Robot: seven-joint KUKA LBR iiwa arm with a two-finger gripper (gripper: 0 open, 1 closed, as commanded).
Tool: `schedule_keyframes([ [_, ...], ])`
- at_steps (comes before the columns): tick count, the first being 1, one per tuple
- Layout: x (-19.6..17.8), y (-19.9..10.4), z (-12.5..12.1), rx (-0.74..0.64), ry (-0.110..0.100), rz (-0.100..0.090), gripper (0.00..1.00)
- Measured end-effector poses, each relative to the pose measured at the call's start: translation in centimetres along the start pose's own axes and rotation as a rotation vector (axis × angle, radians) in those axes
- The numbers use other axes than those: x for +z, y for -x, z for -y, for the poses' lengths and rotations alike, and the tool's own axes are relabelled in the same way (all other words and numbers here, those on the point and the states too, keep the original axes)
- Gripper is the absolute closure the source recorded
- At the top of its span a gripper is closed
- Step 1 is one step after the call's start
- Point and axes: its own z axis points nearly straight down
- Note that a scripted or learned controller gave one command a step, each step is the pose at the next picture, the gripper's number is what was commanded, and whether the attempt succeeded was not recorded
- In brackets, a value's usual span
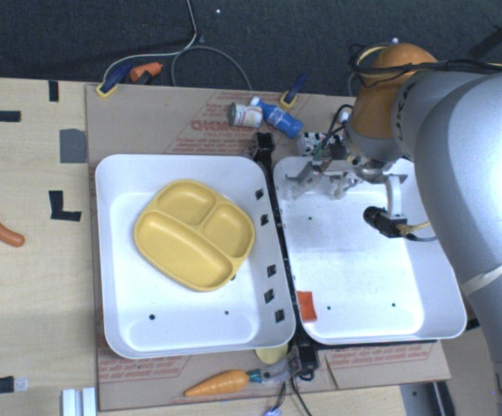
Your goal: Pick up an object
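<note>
One yellow divided plate [196, 233] lies in the left bin [116, 319], well apart from the gripper [320, 178] at the right bin's [441, 315] far edge, its grip unreadable; a toy carrot [218, 383] lies near.

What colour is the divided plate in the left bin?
Pale yellow all over; the divided plate shows in the camera view, lying in the left bin.

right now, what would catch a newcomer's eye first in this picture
The yellow divided plate lying in the left bin stands out first. Next comes the big grey arm reaching in from the right, its claw at the far end of the right bin. A toy carrot lies on the bench in front of the bins.
</note>
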Motion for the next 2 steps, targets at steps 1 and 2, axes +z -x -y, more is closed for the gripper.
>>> schedule_keyframes([
  [1,1.0,-1.2,2.3,0.003,0.001,0.001,0.0],
  [2,1.0,-1.2,0.0,0.001,-0.002,-0.003,0.0],
])
